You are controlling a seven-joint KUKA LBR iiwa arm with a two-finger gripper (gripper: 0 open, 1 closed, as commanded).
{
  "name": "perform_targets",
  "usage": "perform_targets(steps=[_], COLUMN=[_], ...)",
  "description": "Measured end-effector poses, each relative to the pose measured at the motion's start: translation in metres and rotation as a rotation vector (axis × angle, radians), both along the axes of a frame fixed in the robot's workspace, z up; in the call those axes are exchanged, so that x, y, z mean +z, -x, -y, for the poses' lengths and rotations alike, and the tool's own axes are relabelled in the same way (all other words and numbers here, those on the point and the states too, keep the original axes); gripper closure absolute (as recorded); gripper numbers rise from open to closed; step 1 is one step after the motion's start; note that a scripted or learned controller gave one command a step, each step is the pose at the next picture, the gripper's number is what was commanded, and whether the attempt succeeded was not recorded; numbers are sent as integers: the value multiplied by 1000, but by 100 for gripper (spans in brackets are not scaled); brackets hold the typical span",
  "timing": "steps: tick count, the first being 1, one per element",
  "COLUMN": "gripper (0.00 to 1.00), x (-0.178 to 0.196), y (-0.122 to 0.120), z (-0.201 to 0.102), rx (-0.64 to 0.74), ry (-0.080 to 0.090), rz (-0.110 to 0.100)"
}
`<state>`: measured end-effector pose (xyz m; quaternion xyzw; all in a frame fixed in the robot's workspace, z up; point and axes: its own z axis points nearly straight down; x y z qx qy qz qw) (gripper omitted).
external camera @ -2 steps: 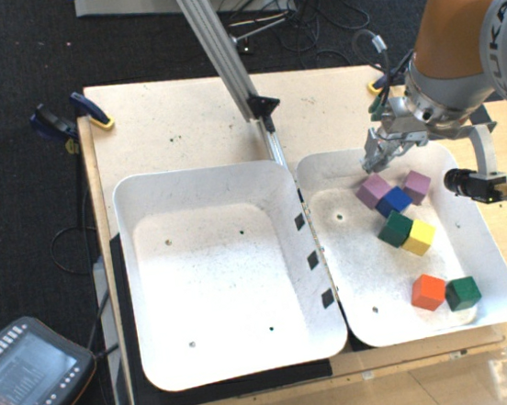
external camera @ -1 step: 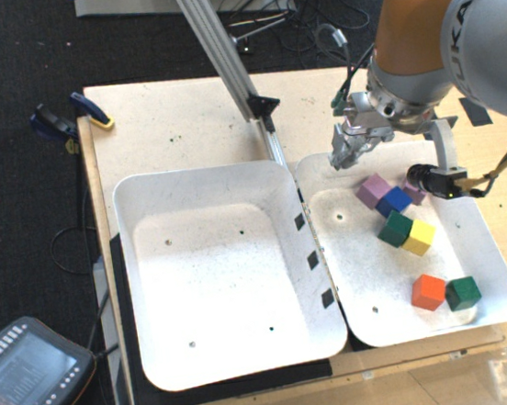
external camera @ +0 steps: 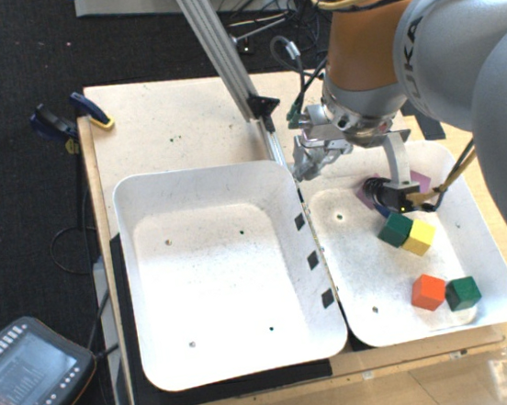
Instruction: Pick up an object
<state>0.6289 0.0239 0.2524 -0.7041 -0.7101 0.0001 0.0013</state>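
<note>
A pale bench (external camera: 178, 123) carries two shallow white bins side by side. Your gripper (external camera: 308, 169) hangs over the far corner of the right bin (external camera: 364, 270), next to the divide with the left bin (external camera: 208, 277); you cannot tell whether it is apart or together. The blocks lie apart from it, toward the near rim. A green block (external camera: 394, 229) touches a yellow block (external camera: 418, 238) mid-bin, and an orange block (external camera: 428, 292) sits beside a dark green block (external camera: 463, 292) by the near rim. Bare floor runs along the divide.
</note>
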Motion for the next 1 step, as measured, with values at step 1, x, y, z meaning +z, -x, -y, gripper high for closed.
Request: perform_targets(steps=[1], gripper=[100], x=[5], y=[-8], z=[-54], rx=[-1], ry=[0], rz=[5])
